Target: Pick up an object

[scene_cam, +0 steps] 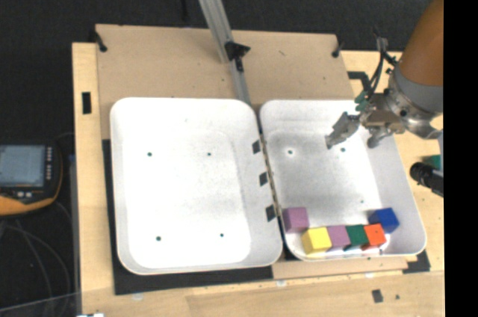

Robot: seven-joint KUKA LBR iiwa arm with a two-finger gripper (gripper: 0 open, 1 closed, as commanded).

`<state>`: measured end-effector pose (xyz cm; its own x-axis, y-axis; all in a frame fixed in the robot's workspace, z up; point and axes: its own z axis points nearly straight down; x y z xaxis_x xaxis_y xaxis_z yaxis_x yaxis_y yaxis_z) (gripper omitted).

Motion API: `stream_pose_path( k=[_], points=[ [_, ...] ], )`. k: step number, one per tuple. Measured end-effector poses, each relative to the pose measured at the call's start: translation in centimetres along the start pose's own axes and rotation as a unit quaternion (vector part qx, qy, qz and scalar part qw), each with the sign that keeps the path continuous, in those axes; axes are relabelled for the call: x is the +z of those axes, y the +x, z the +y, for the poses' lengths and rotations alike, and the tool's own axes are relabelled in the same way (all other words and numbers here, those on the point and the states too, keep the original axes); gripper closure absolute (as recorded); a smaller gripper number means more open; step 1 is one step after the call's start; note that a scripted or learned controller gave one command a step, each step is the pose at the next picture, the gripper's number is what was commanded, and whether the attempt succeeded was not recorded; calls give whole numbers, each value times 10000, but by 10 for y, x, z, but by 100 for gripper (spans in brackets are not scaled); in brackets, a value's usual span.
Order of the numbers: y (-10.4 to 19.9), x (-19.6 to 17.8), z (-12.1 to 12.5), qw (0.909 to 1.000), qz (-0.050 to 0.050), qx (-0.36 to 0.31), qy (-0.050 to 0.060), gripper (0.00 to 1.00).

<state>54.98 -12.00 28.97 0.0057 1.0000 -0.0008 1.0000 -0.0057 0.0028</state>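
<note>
Six unlabelled blocks (340,232), tool (355,130) perhaps open

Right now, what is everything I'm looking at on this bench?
bins: 2, white, side by side; left bin, right bin
blocks: 6, along the right bin's near edge: purple, yellow, second purple, green, orange, blue
rail: 1, grey metal, slanting from the top down to between the bins
device: 1, orange with a screen, far left, off the bench
arm: 1, grey and orange, at right
gripper: 1, grey, over the right bin's far part, away from the blocks
</note>
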Motion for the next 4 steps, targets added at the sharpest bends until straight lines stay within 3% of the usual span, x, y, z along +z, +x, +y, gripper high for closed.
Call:
stream_pose_path(
  k=[1,2,3,4],
  points=[
    [53,98,14,10000,11,-53,49,0],
    [49,83,15,10000,3,-8,6,100],
    [83,44,21,10000,7,-58,-13,100],
    [80,36,21,10000,4,-57,-1,100]
  ],
)
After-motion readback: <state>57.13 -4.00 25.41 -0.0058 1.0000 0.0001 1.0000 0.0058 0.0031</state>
